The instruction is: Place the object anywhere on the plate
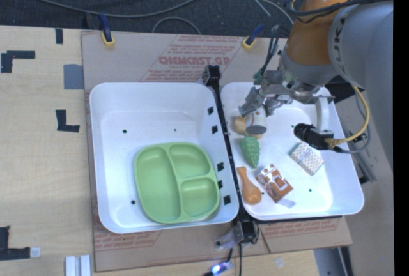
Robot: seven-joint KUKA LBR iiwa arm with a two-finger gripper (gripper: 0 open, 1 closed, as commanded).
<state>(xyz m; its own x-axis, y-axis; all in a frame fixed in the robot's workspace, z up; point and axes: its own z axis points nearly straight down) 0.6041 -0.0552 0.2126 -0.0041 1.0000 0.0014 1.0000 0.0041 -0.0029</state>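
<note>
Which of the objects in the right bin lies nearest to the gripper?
The small tan object, just below the gripper at the bin's left side. The green one and the others lie lower.

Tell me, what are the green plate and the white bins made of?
The green plate looks like plastic: one even matte colour, with moulded rounded compartments. The white bins also seem plastic, smooth and slightly glossy, with soft rounded corners. From looks alone I cannot be sure.

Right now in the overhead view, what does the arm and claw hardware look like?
Smooth grey rounded arm casing with a bulbous orange band above the wrist. Below it sits a dark metallic two-finger claw. A black cylindrical fitting and yellow and black cables loop alongside.
</note>
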